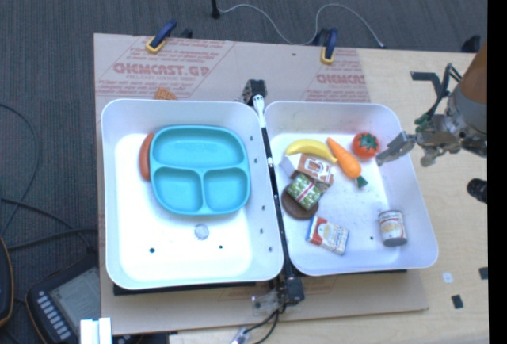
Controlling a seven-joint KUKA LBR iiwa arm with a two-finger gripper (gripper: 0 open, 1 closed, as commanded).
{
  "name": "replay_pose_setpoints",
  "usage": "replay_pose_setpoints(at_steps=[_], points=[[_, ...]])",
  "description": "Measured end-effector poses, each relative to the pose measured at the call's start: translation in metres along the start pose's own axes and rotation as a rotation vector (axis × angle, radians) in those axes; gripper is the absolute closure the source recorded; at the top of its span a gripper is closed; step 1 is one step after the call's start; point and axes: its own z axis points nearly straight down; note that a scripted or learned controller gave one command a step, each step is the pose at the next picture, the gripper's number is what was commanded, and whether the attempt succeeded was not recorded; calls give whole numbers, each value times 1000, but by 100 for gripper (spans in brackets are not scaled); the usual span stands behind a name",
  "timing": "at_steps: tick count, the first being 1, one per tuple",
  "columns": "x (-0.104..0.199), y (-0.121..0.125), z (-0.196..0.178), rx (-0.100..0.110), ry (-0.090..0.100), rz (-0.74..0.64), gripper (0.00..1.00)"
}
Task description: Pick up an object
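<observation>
A dark keypad-like device (pixel 54 308) is sitting at the near corner, far from the end effector (pixel 410 149) and off beyond the left bin (pixel 115 200). The end effector is hanging over the far outer edge of the right bin (pixel 420 208), carried by the grey arm (pixel 467 108) that is reaching in from the side. Whether it is standing wide or narrow cannot be told, and nothing is showing in its grasp.

The things to pick up are all lying in the right bin. The toy tomato (pixel 365 144) is sitting closest, just beside the end effector toward the bin's middle. The carrot (pixel 344 158) is lying next past the tomato, and the banana (pixel 310 147) is lying beyond that, near the wall between the bins. A small printed carton (pixel 317 169) and a green packet (pixel 304 190) are resting below the banana, the packet lying on a brown disc (pixel 295 206). A red and white box (pixel 328 235) is lying nearer the camera, and a tin can (pixel 391 227) is lying almost straight toward the camera from the end effector.

Well apart, in the left bin, a blue divided plate (pixel 200 170) is lying with a sausage (pixel 146 156) at its outer side. Both bins are resting on a printed cardboard sheet (pixel 158 69) on the tabletop (pixel 459 255).
</observation>
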Motion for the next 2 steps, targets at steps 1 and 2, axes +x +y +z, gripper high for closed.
replay_pose_setpoints(at_steps=[1,2], points=[[12,-14,121,-2,10,-6,0],[9,-15,112,-2,4,-3,100]])
